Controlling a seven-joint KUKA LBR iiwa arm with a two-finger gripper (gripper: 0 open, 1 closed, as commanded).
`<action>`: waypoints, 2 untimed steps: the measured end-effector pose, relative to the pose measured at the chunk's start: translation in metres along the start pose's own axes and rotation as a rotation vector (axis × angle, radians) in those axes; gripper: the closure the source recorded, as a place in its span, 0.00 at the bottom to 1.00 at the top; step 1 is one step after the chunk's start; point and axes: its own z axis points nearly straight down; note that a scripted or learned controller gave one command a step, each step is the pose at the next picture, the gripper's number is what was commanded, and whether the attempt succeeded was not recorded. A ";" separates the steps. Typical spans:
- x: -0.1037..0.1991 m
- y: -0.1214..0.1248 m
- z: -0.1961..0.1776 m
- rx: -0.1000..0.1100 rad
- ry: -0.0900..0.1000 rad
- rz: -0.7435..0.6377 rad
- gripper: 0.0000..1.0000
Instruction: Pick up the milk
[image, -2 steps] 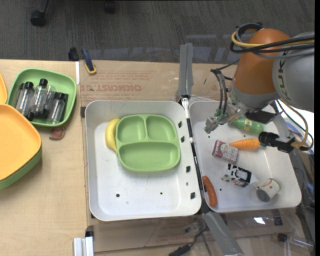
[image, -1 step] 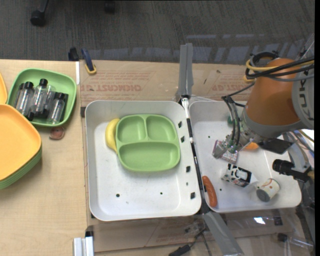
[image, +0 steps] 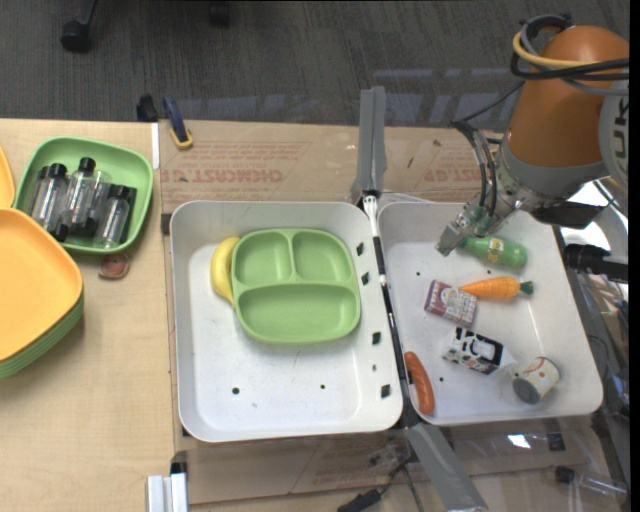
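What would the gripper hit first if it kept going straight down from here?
Probably the bare floor of the right bin beside the green bottle. The gripper points down and left, though depth is unclear.

- We count two white bins (image: 190, 330) side by side.
- One green divided plate (image: 296, 284), with one yellow item (image: 220, 270) (half tucked beneath it).
- In the right bin: one green bottle (image: 497, 250), one carrot (image: 492, 289), one sausage (image: 420, 384), one milk carton (image: 473, 351), one small packet (image: 449, 301), one can (image: 535, 380).
- One green tray (image: 75, 155) of four vials (image: 80, 195).
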 end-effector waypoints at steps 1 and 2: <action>0.022 -0.031 0.061 0.001 0.002 -0.031 1.00; 0.050 0.023 0.055 0.000 0.000 -0.062 1.00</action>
